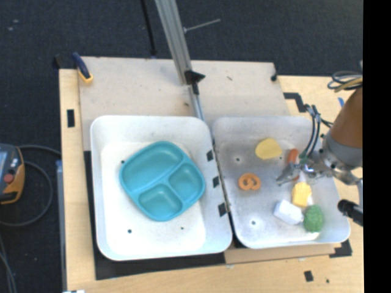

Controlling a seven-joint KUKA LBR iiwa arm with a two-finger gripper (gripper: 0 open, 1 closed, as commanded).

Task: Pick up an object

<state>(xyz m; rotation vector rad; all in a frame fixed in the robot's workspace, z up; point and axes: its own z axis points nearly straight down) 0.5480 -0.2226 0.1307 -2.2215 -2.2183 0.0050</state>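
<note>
A: Camera view, bench layout?
B: Two shallow white bins are seen side by side on a tan bench (153, 90). The left bin (110, 139) is occupied by a teal divided plate (162, 180) with three compartments, set roughly at its middle and turned at an angle. An aluminium post (174, 35) is seen slanting up from the bench behind the seam between the bins. A blue and yellow clamp (82, 68) is seen at the bench's far left corner.

A: Right bin?
B: Five items are counted in the right bin (244, 133). A yellow rounded piece (267, 148) is placed toward the back. An orange ring (248, 182) is set left of centre, well apart from the rest. A yellow block (301, 195) is found near the right wall, with a white block (287, 212) just below it and a green lumpy toy (313, 218) touching or just beside the white one. A small red-orange item (293, 156) is seen right of the yellow rounded piece.

A: Arm?
B: The arm is brought in from the right, orange band visible. The gripper (293, 174) is positioned low over the right bin, between the red-orange item and the yellow block, just above the latter.

A: Claw state?
B: It cannot be told; the tips are blurred against the bin floor. Nothing is seen held.
</note>
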